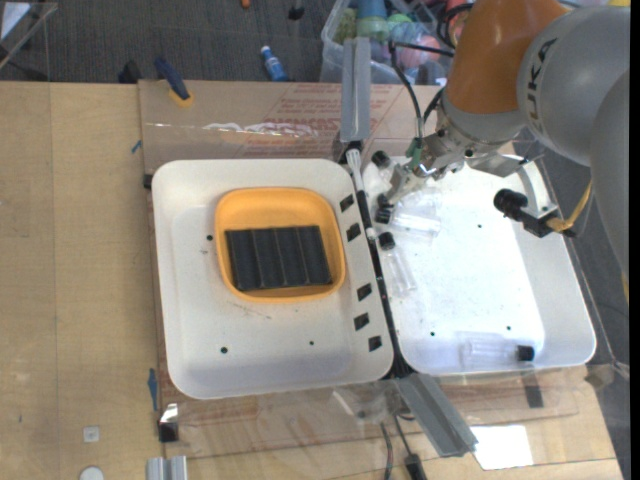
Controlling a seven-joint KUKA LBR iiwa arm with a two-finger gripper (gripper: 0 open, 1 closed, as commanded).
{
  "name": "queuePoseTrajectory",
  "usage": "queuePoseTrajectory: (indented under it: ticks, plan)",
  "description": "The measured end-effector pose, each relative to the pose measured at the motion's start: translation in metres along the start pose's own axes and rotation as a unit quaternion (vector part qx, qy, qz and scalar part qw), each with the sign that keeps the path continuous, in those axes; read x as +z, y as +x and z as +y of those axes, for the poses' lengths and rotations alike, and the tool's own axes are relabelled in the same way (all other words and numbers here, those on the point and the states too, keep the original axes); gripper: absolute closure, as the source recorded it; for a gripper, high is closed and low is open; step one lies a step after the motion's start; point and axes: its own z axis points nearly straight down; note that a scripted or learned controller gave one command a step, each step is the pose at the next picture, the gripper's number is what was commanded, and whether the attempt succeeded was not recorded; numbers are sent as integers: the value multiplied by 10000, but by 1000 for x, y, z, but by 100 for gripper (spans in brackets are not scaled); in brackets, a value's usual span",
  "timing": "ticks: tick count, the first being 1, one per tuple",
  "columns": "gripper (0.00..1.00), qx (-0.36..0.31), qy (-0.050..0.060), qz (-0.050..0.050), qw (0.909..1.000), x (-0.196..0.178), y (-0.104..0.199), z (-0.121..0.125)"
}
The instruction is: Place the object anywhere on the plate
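Dark ridged block (pixel 278 258) on orange plate (pixel 232 214), pincer (pixel 398 183) well apart.

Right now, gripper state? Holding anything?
Gripper: low over the right bin, near the divider; open or shut cannot be told, nor whether it holds anything.

Bench: you see a pale wooden bench (pixel 70 268) filling the left and lower parts of the frame.
Left bin: a shallow white bin (pixel 190 358) sits on it at centre-left.
Right bin: a second white bin (pixel 560 318) sits at centre-right, touching the first along a dark divider.
Cardboard: a brown sheet (pixel 250 118) lies above the bins, at upper centre.
Small items: you can make out a blue clip (pixel 172 80) at the cardboard's upper left corner.
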Motion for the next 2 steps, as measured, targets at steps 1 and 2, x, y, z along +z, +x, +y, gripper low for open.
queuePoseTrajectory:
  ticks: [1, 2]
  plan:
    - [100, -592, -4, -3, 9982, 0, 18, 8]
    - [100, -827, -35, -22, 9966, -31, 50, 23]
